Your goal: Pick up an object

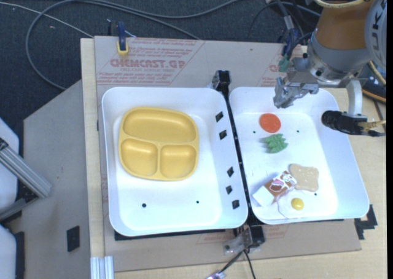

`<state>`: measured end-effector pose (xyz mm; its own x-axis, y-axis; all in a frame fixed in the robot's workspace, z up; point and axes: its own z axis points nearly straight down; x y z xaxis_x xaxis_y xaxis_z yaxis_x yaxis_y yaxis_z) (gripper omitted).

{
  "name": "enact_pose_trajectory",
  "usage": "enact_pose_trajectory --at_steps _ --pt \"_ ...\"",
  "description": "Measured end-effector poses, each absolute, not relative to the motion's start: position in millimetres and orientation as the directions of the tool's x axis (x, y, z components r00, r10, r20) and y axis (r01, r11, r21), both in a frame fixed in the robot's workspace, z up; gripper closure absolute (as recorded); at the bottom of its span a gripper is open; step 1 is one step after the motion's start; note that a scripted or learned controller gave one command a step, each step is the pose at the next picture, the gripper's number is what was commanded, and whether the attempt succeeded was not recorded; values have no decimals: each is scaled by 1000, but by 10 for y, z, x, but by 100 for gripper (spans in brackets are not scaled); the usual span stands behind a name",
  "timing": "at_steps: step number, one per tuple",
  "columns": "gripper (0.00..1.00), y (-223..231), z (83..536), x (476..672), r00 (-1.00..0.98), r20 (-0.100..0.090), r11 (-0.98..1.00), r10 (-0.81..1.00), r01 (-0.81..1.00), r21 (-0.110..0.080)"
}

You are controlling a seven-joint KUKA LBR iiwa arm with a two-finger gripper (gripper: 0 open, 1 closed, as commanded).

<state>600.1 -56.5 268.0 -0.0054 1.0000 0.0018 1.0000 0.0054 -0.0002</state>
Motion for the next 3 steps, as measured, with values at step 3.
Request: enact_pose_trajectory --at_steps 3 --pt "100 907 2332 6292 -4 1 4 1000 1000 -2"
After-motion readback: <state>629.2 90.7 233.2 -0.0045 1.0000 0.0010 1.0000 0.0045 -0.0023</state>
